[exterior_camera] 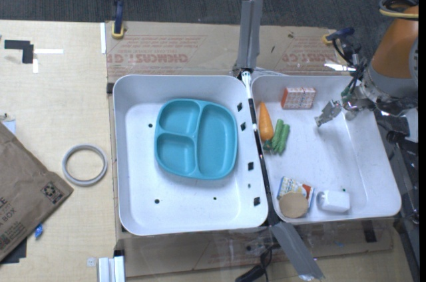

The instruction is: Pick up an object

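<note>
Hovering over the right bin (373,161), our gripper (327,116) holds nothing; how wide it gapes, we cannot tell. We should centre over the box (297,98) before descending.

Arm (393,54): broad orange band over grey wrist housing, black cables alongside; small metallic grey gripper (328,114).

Right bin's (373,161) middle open; items (274,134) line edges.

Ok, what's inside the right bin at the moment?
The right bin holds an orange carrot touching a green vegetable, a small printed box, a round tan piece on a packet, and a white block. Whatever the tan piece covers is hidden.
</note>
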Tool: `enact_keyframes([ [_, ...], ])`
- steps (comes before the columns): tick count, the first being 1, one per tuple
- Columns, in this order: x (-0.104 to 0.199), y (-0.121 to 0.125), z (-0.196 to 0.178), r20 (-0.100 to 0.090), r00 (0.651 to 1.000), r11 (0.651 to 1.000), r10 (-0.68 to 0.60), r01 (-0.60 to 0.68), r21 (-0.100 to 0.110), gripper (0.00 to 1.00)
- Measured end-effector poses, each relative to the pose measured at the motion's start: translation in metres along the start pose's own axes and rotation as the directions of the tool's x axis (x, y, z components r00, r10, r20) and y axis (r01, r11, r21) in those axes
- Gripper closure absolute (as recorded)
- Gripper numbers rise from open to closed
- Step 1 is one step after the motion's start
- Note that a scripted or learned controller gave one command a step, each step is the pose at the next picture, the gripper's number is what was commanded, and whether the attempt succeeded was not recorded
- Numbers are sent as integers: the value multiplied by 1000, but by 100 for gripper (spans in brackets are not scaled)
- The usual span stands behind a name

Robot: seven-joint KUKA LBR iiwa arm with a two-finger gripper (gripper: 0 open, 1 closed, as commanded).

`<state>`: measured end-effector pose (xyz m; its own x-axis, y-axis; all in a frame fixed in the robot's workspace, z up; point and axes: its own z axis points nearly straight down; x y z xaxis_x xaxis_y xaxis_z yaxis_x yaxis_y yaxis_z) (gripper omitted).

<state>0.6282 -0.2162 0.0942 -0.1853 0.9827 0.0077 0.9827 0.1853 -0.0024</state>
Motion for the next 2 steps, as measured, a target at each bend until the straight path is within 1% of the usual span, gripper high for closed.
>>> enact_keyframes([
  [1, 5, 14, -1, -7, 915, 915, 404, -404, -12, 0],
  [2, 46, 40, -67, 9, 966, 966, 258, -258, -6, 0],
])
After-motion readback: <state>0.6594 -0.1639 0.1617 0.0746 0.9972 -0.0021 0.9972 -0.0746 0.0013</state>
